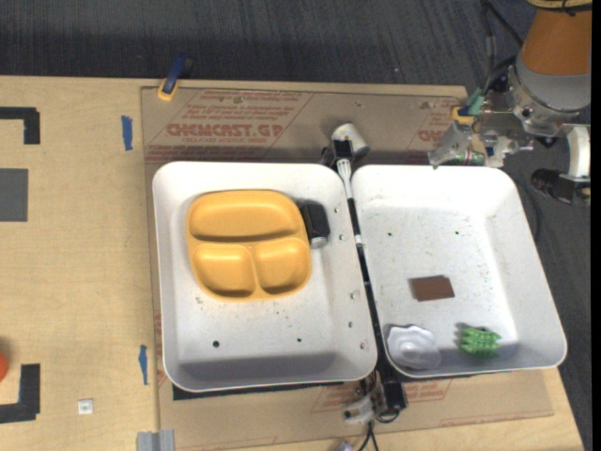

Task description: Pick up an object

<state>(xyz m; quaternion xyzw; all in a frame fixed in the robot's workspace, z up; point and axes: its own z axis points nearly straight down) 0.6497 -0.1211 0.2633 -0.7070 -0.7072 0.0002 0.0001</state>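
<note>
While hanging over the far rim of the right bin [423,205], at the upper right of the camera view, carrying nothing visible: gripper [462,144], on a grey arm [554,87] with an orange band. Impossible to tell whether released or clenched; too small and cluttered to read. Apparently raised above the bin rather than down among its contents, though hard to judge from this slant. Nearest to the gripper, lying flat on the right bin's floor: a small brown square [432,288]. Further toward the near edge, side by side but apart: a crumpled white lump [413,346] and a small green toy [479,340]. Across the divide, in the left bin [178,280]: a yellow divided plate [249,242], with a small dark object [315,222] touching its right edge. Beneath both bins: a cardboard sheet [235,120] on a wooden bench [75,252]. Judged progress: hardly begun. Nothing lifted, nothing gripped, every candidate resting in its bin. Left to do: choosing one object, most likely from the right bin, travelling over it, descending, closing on it and raising it clear.
</note>
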